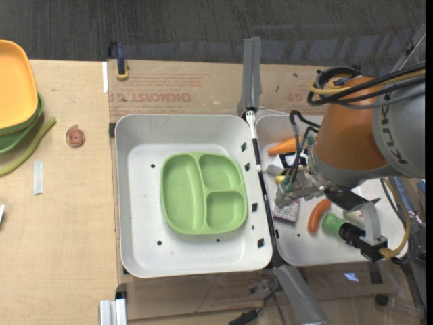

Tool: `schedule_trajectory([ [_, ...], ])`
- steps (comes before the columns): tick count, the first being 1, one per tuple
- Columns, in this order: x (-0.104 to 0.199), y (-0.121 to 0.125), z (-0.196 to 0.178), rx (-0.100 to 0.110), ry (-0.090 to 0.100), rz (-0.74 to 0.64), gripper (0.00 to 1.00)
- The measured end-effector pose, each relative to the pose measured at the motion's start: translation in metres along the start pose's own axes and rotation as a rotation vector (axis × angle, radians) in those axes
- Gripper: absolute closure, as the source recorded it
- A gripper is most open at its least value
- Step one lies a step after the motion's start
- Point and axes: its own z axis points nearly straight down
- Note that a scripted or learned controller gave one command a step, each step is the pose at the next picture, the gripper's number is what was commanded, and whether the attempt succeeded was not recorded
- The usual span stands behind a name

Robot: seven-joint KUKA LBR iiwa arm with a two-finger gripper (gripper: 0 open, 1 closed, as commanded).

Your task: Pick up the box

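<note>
A small box [286, 212] with a purple and white face lies near the left wall of the right bin [298, 252]. My gripper [291, 189] hangs directly over the box's upper edge, close to it or touching it. The grey arm with its orange band covers much of the right bin behind the gripper.
In the left bin [135, 181] sits a green divided plate [203, 193]. The right bin also has an orange carrot [282, 147] at the back, and a red-orange piece [315, 216] and a green piece [332, 223] just right of the box. Yellow and green plates [15, 93] sit on the bench far left.
</note>
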Motion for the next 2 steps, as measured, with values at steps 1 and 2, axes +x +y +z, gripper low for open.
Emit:
schedule_trajectory([
  [1,-0.0362,-0.0098,0.0001,0.001,0.001,-0.104,1.00],
  [2,-0.0373,-0.0095,-0.0079,0.002,0.000,-0.102,1.00],
])
